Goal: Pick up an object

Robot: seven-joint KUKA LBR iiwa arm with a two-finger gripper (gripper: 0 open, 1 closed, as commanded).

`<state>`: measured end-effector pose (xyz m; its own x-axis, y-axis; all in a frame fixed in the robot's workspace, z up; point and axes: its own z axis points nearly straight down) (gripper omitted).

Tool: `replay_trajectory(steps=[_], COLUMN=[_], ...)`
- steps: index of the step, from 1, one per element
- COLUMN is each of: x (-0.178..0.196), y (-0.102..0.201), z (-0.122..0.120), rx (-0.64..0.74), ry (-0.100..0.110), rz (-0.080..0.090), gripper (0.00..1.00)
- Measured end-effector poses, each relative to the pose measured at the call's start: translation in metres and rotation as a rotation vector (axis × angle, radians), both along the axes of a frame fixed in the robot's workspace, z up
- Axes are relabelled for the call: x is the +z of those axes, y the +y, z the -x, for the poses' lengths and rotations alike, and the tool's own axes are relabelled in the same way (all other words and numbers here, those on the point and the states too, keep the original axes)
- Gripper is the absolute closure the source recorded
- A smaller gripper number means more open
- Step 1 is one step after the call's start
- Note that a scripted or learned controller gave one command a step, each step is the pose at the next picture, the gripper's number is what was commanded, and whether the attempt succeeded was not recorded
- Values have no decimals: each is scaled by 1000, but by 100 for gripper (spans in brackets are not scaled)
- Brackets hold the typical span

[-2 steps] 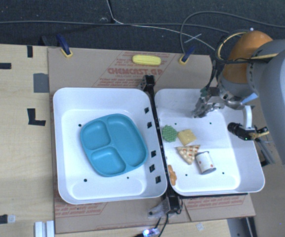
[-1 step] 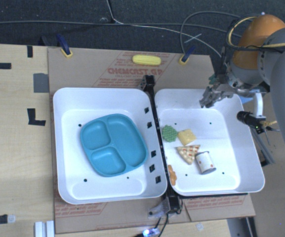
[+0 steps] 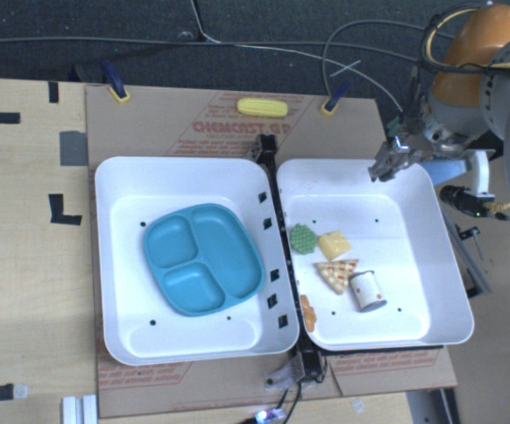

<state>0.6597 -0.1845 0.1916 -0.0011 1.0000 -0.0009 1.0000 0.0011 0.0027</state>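
The right bin [image 3: 414, 203] holds a green leafy piece [image 3: 302, 238], a pale yellow chunk [image 3: 332, 244], a pizza-like wedge [image 3: 336, 274], a small silver can [image 3: 367, 290] lying on its side, and a thin orange piece [image 3: 307, 311] by the left wall. My gripper [image 3: 384, 168] hangs over the bin's far right rim, well above and to the right of these items. Nothing shows between its fingers.
The left bin [image 3: 117, 210] carries a blue divided plate [image 3: 202, 257]. A yellow banana-like object [image 3: 262, 107] lies on the cardboard behind the bins. Black clips join the bins along their shared wall [image 3: 273, 228]. Cables trail across the dark back area.
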Motion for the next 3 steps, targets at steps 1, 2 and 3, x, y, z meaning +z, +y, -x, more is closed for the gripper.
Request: replay_trajectory(steps=[1,2,3], x=[63,50,40], y=[5,49,101], z=[0,20,47], rx=[1,2,3], ry=[-3,5,6], rz=[1,-1,-2], gripper=[100,100,100])
